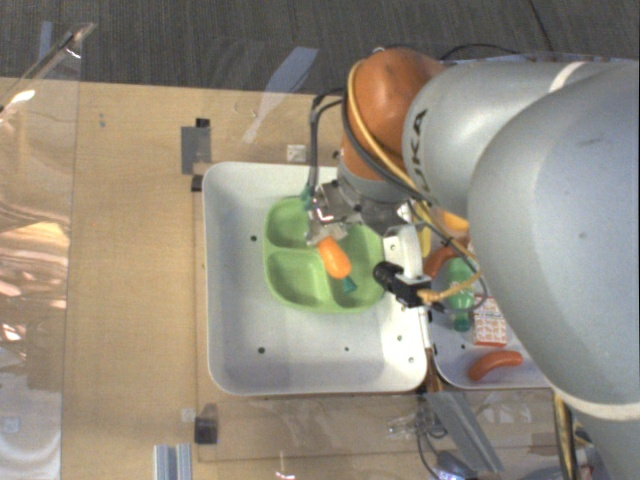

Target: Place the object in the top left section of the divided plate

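- The grey arm with its orange band reaches in from the right and covers most of the right-hand bin.
- The claw hangs over the green divided plate, which lies in the left white bin on the wooden counter.
- An orange carrot-like object with a green end sits just below the claw tips, over the ridge between the plate's sections; whether it touches the plate cannot be told.
- The claw's state cannot be told: the fingers are too small and crowded by the wrist body to read, and no grip on the carrot can be confirmed.
- In the right-hand bin, a red sausage-shaped item lies near the front edge, with a small printed card and a green item just behind it, partly hidden by the arm.
- A black bracket sits on the counter beside the left bin's far corner.
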### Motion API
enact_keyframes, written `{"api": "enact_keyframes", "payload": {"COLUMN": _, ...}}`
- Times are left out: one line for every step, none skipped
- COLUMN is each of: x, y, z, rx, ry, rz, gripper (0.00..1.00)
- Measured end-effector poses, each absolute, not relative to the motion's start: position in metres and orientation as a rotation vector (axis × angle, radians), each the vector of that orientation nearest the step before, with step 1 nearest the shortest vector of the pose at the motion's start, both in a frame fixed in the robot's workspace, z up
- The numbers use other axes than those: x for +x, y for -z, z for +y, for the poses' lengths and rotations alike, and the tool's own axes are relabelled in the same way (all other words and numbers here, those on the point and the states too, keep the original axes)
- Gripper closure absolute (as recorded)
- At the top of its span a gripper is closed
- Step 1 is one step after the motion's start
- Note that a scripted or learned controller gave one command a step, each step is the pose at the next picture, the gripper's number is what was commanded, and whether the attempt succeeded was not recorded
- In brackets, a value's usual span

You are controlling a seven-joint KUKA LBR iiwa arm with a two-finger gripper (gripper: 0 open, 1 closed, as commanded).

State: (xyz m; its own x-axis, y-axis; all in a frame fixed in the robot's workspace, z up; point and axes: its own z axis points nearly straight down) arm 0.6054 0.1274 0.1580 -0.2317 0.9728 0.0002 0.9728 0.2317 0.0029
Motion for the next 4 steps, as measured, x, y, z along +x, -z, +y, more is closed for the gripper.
{"api": "enact_keyframes", "payload": {"x": 0.606, "y": -0.158, "z": 0.127, "rx": 1.946, "ry": -0.005, "rz": 2.463, "gripper": 0.0}}
{"api": "enact_keyframes", "payload": {"x": 0.549, "y": -0.259, "z": 0.138, "rx": 1.656, "ry": -0.01, "rz": 2.663, "gripper": 0.0}}
{"api": "enact_keyframes", "payload": {"x": 0.663, "y": -0.112, "z": 0.147, "rx": 1.631, "ry": -0.005, "rz": 2.681, "gripper": 0.0}}
{"api": "enact_keyframes", "payload": {"x": 0.669, "y": -0.341, "z": 0.137, "rx": 1.579, "ry": -0.009, "rz": 2.708, "gripper": 0.0}}
